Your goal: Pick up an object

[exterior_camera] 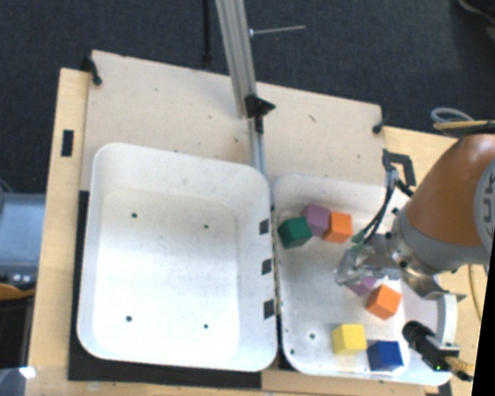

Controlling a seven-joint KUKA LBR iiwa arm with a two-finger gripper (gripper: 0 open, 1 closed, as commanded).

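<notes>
My hand [358, 272] sits low in the right bin [299, 343], at about three o'clock from that bin's middle, with my orange-banded wrist looming over it from the right. I cannot tell from this slant whether it is open or closed, nor whether anything sits in it.

Just beside it, toward five o'clock, lie an orange block [384, 301] and a pale purple block [364, 286] that touch or nearly touch each other; the purple one is partly hidden under me. These are the nearest candidates. Further off, at eleven o'clock, a green block [294, 233], a purple block [317, 219] and a second orange block [340, 227] huddle together. At six o'clock a yellow block [348, 338] and a blue block [384, 355] sit side by side near the rim.

To do this well, I judge I should centre over one block alone, square to its faces, and go fully down before closing, since crowded neighbours could wedge in or get nudged aside. The left bin [115, 219] plays no part yet.
</notes>
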